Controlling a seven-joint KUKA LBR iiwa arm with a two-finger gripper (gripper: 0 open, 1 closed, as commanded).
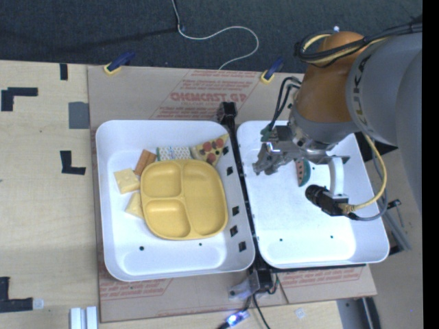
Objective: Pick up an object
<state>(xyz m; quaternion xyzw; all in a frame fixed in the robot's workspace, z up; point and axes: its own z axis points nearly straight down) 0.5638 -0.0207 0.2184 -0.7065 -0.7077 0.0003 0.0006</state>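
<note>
My gripper [269, 162] hangs over the upper left part of the right bin [295, 245], close to the divider between the bins. I see nothing held in it. A small teal object [302, 173] lies in the right bin just right of the gripper, partly hidden by the arm. In the left bin [164, 262] a yellow divided plate [184, 199] takes up the middle. Around its upper and left edges lie a tan square piece [126, 181], a brown piece [145, 161] and a patterned pack [175, 153].
The arm's orange band [326, 81] and grey body cover the right bin's upper right. A black cable fitting [322, 199] hangs over the right bin's middle. Another patterned item [214, 149] rests against the divider in the left bin. Cardboard lies under both bins.
</note>
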